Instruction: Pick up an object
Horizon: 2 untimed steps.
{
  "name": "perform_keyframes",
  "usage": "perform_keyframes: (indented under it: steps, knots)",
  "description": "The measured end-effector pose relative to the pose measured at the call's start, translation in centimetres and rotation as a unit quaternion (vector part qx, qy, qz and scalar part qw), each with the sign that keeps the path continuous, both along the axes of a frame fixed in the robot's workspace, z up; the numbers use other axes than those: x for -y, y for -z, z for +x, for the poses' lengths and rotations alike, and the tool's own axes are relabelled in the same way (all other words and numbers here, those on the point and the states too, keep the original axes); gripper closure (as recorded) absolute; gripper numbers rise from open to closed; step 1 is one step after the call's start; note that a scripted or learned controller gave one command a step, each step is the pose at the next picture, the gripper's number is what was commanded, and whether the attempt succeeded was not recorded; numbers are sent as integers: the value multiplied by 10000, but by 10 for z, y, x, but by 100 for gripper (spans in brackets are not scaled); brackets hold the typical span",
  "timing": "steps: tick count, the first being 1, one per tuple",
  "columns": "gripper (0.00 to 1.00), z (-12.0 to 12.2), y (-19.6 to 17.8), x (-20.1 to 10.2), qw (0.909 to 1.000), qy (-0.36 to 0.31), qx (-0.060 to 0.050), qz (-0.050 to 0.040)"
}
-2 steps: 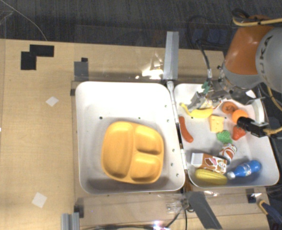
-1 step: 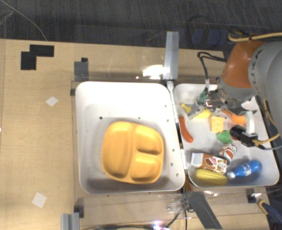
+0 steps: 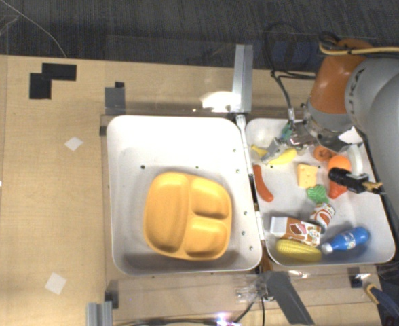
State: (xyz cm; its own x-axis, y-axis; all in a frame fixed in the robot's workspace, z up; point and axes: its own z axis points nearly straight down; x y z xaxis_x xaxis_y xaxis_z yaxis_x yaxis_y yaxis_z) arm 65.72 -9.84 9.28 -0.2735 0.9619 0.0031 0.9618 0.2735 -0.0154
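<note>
Now | hand [image 3: 289,140] above banana [image 3: 282,158] | right bin [image 3: 383,246]

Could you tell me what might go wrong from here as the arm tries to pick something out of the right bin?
The tool sits low at the bin's far left corner, near the wall, so it may scrape it. The banana lies right by it among other small pieces, so it may nudge them instead. The toys are crowded, so a grasp could catch two.
</note>
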Motion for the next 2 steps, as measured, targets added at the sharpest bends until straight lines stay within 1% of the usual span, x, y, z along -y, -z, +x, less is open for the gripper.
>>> perform_keyframes:
  steps: [1,2]
  knots:
    - [100,0,-10,1,10000,-27,6,-19]
    - [100,12,-94,-49,9888,1490,82,1]
